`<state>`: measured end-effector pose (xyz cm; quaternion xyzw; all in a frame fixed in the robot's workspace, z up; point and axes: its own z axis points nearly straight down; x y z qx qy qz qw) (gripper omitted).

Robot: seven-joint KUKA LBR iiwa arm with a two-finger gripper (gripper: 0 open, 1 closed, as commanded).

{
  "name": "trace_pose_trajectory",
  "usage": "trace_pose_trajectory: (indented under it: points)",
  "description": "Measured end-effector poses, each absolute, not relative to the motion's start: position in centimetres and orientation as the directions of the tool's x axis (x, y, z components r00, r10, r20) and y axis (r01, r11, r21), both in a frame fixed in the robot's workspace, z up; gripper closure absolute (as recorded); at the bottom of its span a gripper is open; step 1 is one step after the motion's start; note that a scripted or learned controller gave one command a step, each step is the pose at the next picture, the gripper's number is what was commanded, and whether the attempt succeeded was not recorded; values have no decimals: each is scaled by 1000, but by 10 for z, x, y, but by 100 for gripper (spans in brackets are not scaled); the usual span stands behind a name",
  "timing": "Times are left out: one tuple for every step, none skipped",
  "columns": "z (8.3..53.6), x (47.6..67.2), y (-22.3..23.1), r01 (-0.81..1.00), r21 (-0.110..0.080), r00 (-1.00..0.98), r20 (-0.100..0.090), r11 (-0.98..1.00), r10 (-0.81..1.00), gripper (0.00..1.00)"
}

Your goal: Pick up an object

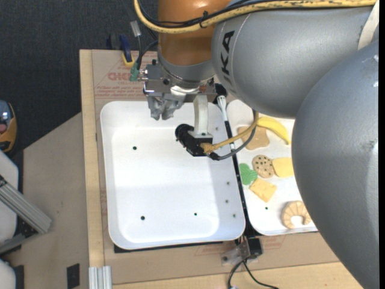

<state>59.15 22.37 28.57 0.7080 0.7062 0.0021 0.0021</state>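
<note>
The gripper (162, 108) is seen over the far edge of the left bin (120, 179); nothing is seen gripped. In the right bin (264, 224) are found a green piece (247, 174), cookie (262, 165), cheese wedge (263, 190), banana (274, 127) and croissant (295, 214).

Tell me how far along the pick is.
Nothing looks picked yet. The tool hangs over the left bin, with nothing visible between its fingers. The banana, cookie and croissant lie in the right bin, so grasping is left.
</note>
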Motion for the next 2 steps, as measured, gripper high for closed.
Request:
trace_pose_trajectory:
  points:
    - [268, 542, 224, 1000, -5, 0, -1, 0, 1000, 100]
    - [289, 505, 224, 1000, -5, -1, -1, 1, 1000, 100]
